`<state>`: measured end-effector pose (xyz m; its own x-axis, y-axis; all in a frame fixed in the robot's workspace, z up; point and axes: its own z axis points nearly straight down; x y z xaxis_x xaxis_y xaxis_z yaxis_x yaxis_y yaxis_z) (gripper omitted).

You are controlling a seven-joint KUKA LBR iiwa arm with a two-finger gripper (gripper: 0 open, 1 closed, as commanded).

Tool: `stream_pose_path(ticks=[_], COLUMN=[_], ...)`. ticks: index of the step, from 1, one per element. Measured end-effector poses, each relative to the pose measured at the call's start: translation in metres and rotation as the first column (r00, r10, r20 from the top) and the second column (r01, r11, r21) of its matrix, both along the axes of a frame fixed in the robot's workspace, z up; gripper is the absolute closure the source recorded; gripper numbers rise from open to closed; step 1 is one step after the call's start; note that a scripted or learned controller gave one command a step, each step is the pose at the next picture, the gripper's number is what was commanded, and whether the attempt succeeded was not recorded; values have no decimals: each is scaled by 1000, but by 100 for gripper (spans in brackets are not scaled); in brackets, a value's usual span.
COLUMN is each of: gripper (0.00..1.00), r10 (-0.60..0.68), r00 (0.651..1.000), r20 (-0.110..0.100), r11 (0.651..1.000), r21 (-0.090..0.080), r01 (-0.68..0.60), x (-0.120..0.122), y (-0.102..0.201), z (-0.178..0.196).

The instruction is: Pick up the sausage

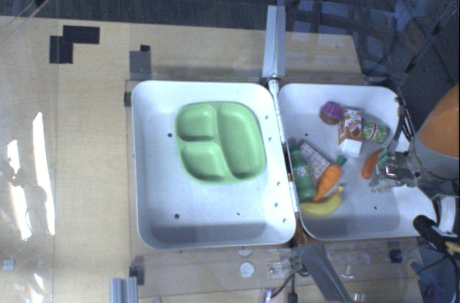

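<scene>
Camera view: nearest, the banana (321, 205) and carrot (329, 179). Further right, the gripper (388, 171) hangs just beside the small red sausage (369, 164); whether it grips, I cannot tell. It looks like reaching; next, close and lift.

A pale wooden bench (79, 172) carries two shallow white plastic bins side by side, the left bin (154, 222) touching the right bin (359, 226) along a shared edge, with a grey metal post (273, 43) rising at twelve o'clock from where they meet. Towards ten o'clock from the left bin, black L-shaped tape marks (70, 42) lie flat on the wood, and a small dark bracket (141, 62) stands just beside that bin's far corner.
</scene>
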<state>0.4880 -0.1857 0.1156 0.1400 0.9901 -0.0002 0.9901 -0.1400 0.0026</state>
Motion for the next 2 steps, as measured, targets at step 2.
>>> stream_pose_path(ticks=[2], gripper=[100], r10=[-43], r00=[999], r20=[1], r11=[999], r21=[-1], r01=[43], x=[0], y=[-12], z=[31])
